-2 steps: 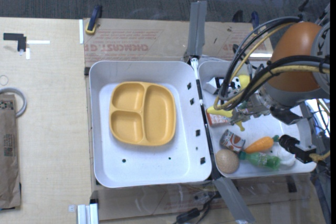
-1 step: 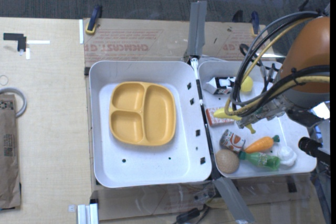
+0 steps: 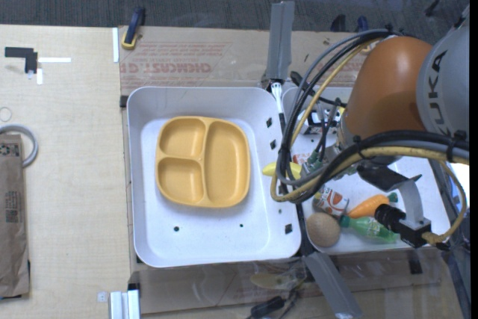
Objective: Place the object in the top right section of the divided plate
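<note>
Over the right bin (image 3: 418, 250) | arm (image 3: 388, 86) at 3 o'clock, picking step | fingers: cannot tell | carrot (image 3: 371, 205), potato (image 3: 323, 229) unpicked | plate (image 3: 203, 160) at 9 o'clock awaits | next: grasp one.

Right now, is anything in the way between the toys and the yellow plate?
Yes. The toys, such as the carrot, lie in the right bin. The plate sits in the left bin, so both bins' raised rims stand between.

The grey arm (image 3: 444, 97) reaches in from the right, its orange band (image 3: 388, 86) uppermost. Black and yellow cables (image 3: 314, 153) loop beneath it, covering the wrist.
</note>
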{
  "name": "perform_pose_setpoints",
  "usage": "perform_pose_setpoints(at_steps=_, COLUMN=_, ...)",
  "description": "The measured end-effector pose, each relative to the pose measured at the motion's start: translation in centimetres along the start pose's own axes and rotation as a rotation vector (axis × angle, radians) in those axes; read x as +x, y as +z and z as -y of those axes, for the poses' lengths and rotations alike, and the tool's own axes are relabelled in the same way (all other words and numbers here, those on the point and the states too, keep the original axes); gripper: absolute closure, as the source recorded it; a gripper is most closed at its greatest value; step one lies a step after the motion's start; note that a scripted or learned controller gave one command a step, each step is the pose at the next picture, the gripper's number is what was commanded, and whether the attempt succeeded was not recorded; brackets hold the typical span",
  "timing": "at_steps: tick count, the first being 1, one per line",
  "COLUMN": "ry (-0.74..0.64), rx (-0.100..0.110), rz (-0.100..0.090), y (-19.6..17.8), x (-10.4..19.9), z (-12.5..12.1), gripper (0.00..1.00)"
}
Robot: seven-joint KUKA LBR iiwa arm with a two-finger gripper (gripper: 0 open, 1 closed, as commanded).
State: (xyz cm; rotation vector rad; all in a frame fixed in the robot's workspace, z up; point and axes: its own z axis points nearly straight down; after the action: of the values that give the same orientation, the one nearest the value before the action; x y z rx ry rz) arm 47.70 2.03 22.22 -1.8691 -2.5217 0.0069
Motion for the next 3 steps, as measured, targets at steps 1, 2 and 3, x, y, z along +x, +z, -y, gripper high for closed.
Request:
perform_pose_setpoints(at_steps=1, ry=-0.163, rx=0.0, rz=0.001, y=3.2, x=6.9, z=-2.1, gripper=1.0)
perform_pose_setpoints(at_steps=2, ry=-0.159, rx=-0.022, rz=0.002, y=12.3, x=13.1, z=-7.0, gripper=1.0)
perform_pose_setpoints(at_steps=3, ry=-0.07, rx=-0.02, rz=0.014, y=12.2, x=17.4, z=-6.3, gripper=1.0)
